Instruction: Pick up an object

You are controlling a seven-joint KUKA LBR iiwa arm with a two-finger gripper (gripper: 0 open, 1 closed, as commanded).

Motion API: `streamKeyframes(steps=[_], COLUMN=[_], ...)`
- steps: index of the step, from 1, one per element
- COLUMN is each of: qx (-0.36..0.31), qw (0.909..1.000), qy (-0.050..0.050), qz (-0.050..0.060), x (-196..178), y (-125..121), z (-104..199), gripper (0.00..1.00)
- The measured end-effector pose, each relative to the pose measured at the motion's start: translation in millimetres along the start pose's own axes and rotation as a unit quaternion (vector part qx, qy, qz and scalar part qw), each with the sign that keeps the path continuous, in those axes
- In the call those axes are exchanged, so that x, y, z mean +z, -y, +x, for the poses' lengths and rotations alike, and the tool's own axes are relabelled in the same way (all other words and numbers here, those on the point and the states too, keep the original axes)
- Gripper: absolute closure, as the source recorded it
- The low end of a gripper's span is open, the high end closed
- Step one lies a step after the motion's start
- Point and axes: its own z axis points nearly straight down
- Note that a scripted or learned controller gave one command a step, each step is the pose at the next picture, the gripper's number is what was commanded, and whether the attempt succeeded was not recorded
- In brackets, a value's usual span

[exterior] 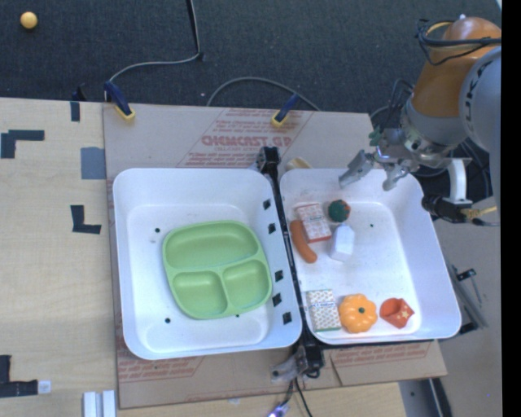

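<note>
Two shallow white bins side by side on a brown cardboard sheet (236,134); right white bin (431,269) taken as landmark throughout.

At that bin's far rim, toward its right corner: grey two-finger gripper (374,175), hanging just above the rim, fingers spread wide apart, nothing between them. Grey arm with orange band (452,61) rising behind, beyond the bin's far right corner.

Inside the bin, near its far left part: small dark green round object (339,211), just beside a pale printed rectangular packet (313,221). Touching that packet's left edge: orange-red sausage-shaped piece (304,242), lying along the bin's left wall. Near the bin's middle: small white blocky object (343,242) (exact shape hard to tell). All well below the gripper, none touched by it.

Along the bin's near wall, left to right: a patterned square packet (322,309), an orange pumpkin-shaped toy (358,313), a red angular pepper-like piece (396,312).

Left of the landmark bin, touching its side: second white bin (134,244), holding a light green three-compartment plastic plate (216,269).

Far beyond both bins, on dark floor at upper left: small yellow ball (28,20).
</note>
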Motion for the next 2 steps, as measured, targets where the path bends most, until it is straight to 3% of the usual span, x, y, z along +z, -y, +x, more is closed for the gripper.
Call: streamKeyframes(steps=[1, 2], qx=[0.001, 0.000], qw=[1.0000, 1.0000], qy=[0.000, -0.001], qz=[0.000, -0.003], x=[116, 132], y=[6, -21], z=[25, 24], gripper=[0.00, 0.00])
